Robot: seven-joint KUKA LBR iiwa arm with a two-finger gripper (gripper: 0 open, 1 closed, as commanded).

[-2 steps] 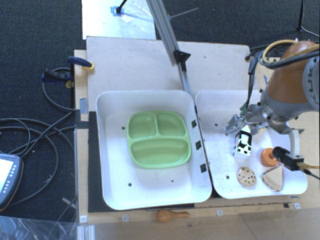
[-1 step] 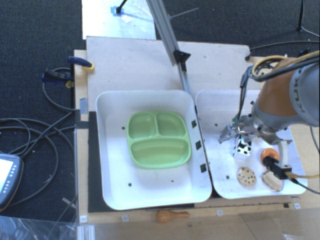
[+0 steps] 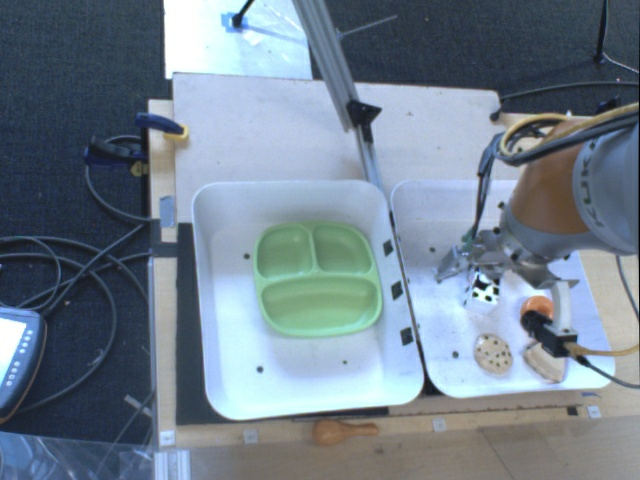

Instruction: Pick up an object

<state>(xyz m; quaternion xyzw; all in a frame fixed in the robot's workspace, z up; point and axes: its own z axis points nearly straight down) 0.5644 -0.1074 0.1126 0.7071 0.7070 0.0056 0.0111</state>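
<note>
In the right bin (image 3: 430, 218), my gripper (image 3: 470, 266) hangs low over the middle of the floor. A small white block with black spots (image 3: 485, 291) sits right under its near side, touching or almost touching it; whether it is gripped is unclear. An orange ball-like piece (image 3: 536, 308) lies just right of the block. A speckled cookie (image 3: 492, 354) and a tan bread-like piece (image 3: 545, 364) lie near the front wall. The grey arm with its orange band (image 3: 548, 196) comes in from the right above them.
The left bin (image 3: 215, 298) holds a green divided plate (image 3: 318, 278). A slanted metal pole (image 3: 335, 58) crosses above the divider between the bins. A tan wooden piece (image 3: 345, 430) lies on the bench in front of the bins. Cables trail off to the left.
</note>
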